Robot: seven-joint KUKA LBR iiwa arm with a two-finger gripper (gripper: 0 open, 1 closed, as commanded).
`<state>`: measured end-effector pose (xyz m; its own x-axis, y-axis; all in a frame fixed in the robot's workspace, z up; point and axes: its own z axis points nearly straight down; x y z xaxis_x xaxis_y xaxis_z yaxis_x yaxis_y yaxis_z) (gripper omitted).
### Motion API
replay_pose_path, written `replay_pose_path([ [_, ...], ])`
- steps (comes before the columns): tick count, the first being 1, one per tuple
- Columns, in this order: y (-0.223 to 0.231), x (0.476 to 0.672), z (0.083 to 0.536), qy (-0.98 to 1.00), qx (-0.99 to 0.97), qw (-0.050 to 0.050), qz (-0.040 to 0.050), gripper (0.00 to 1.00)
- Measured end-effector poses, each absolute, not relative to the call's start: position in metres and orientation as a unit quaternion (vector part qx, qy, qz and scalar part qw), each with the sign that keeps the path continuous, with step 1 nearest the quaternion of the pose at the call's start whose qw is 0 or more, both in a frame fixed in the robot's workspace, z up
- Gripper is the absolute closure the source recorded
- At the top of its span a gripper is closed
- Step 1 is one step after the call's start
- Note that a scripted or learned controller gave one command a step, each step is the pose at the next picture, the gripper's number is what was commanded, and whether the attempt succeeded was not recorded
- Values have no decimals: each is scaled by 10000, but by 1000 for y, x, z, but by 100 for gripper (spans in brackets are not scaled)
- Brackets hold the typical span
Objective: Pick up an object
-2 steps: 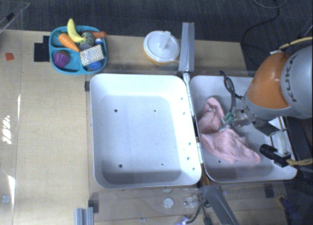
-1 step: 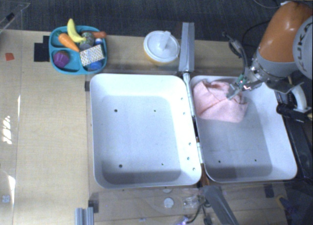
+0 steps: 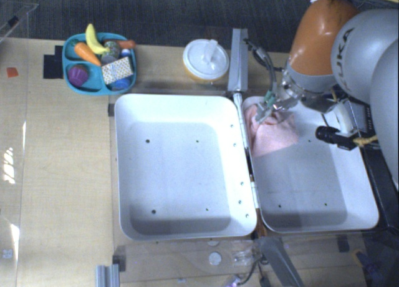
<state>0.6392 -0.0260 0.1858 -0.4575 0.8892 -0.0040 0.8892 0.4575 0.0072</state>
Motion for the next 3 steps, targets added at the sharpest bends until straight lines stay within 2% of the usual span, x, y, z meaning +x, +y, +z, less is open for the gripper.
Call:
replay_pose_path([
  [1, -3, 599, 253, 8528, 5222, 57, 35, 100],
  [2, -23, 607, 243, 8430, 5379, 50, 27, 100],
  [3, -22, 610, 256, 8449, 5347, 107, 57, 100],
])
